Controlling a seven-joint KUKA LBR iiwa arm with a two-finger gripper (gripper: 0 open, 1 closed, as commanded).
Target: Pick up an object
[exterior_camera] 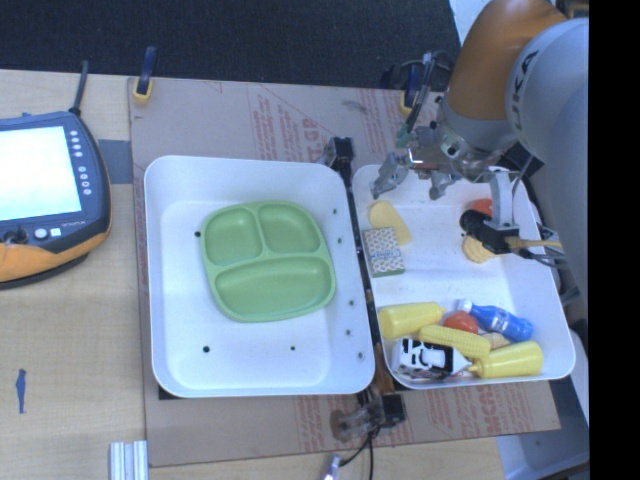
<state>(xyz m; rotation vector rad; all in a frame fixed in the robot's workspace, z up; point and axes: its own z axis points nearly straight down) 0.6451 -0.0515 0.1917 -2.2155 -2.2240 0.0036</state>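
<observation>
jaws (pixel 414 179) spread open, holding nothing, above yellow piece (pixel 390 220) in right bin (pixel 556 298)

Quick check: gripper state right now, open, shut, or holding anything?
Gripper: open, nothing between its fingers, over the far end of the right bin.

The bench (pixel 70 368) was pale wood, overlaid with a brown cardboard sheet (pixel 250 118) bearing red print. Beyond its far edge lay dark carpeted floor (pixel 220 13). A control pendant (pixel 45 193) with a lit screen rested at the bench's left side.
</observation>
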